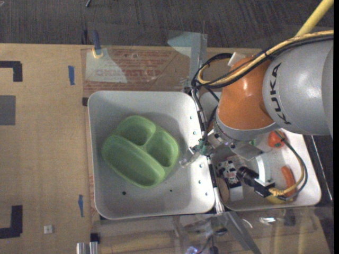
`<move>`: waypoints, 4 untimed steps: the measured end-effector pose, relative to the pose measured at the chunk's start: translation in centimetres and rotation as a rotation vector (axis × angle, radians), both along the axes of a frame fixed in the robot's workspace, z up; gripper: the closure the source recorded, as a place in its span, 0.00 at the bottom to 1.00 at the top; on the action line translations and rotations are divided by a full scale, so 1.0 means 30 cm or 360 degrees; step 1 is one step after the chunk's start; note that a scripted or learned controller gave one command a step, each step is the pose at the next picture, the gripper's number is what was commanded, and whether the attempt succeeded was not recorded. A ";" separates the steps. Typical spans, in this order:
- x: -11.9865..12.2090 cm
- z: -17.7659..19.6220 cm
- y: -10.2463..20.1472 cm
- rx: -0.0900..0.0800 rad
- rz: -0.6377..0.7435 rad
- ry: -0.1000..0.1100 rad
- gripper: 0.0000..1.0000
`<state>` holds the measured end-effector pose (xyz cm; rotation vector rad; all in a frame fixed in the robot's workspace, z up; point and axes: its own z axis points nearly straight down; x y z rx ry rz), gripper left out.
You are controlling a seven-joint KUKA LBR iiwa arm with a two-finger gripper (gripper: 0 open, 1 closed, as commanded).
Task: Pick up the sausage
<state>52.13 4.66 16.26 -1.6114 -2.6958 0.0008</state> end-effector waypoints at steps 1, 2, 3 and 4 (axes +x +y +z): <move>-0.010 -0.071 0.042 -0.0034 -0.0122 -0.0030 0.00; -0.139 0.071 0.072 0.0000 0.0114 -0.0002 0.00; -0.082 0.072 -0.018 0.0000 0.0775 -0.0007 0.00; -0.012 0.056 0.202 0.0001 0.0695 -0.0006 0.00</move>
